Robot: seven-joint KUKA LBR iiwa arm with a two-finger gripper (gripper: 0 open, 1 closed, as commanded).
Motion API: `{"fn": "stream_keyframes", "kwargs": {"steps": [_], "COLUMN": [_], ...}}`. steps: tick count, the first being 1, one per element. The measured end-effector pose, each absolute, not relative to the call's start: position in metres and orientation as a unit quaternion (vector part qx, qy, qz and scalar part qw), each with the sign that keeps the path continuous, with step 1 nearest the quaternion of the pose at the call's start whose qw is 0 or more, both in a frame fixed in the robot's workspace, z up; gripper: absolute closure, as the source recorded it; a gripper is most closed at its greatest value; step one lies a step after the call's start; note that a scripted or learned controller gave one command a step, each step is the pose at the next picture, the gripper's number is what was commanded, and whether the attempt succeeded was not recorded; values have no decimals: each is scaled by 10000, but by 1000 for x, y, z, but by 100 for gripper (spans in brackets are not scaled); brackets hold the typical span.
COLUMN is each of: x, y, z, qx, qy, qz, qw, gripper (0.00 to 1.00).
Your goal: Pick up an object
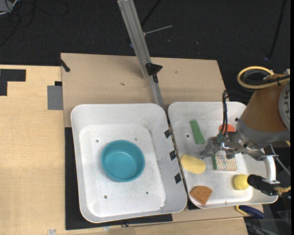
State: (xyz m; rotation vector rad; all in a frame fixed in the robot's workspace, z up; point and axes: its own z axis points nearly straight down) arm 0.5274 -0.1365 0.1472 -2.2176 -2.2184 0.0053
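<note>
Bowl [123, 160] glossy teal plastic; bins [88, 126] matt white.

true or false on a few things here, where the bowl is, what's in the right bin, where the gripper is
1. The teal bowl sits in the left bin. True.
2. The green stick lies in the left bin. False: it lies in the right bin.
3. The gripper is over the right bin. True.
4. The yellow ball is inside the bowl. False: it rests near the right bin's front right corner.
5. The brown sponge-like block lies near the right bin's front edge. True.
</note>
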Motion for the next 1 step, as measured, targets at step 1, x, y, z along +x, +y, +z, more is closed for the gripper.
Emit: {"fn": "stream_keyframes", "kwargs": {"steps": [1], "x": [528], "y": [-138], "z": [98], "qx": [-7074], "qy": [-7068], "qz": [0], "qw": [-14], "gripper": [0]}}
